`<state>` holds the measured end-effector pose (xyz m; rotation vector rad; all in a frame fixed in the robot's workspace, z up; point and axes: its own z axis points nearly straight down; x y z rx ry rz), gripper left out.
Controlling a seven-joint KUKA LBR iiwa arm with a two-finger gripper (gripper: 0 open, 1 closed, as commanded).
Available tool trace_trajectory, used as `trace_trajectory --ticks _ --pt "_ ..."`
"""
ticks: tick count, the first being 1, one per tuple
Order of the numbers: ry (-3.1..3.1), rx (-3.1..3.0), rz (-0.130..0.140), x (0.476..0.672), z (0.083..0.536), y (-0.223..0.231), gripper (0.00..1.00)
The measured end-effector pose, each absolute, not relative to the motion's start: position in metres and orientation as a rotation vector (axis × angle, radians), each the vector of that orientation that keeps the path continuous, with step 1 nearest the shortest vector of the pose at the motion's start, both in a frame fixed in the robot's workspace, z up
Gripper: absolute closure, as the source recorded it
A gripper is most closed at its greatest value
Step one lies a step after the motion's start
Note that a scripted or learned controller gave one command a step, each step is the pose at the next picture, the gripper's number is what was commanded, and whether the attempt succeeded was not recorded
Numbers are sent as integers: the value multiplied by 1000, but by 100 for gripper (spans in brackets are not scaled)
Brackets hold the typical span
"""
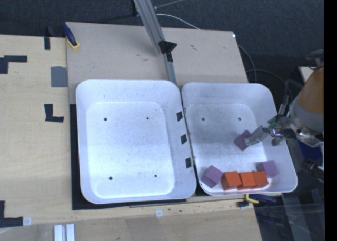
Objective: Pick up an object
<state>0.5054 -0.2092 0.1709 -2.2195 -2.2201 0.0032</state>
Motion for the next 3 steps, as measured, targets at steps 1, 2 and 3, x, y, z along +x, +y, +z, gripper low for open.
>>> trace_trajectory --ticks 1,2,3 --pt "-2224 -2216 4 557 103 -206 0" --pt "-2222 -2216 2 556 117 -206 100" --pt "-2233 -2209 -5 609 119 -129 100"
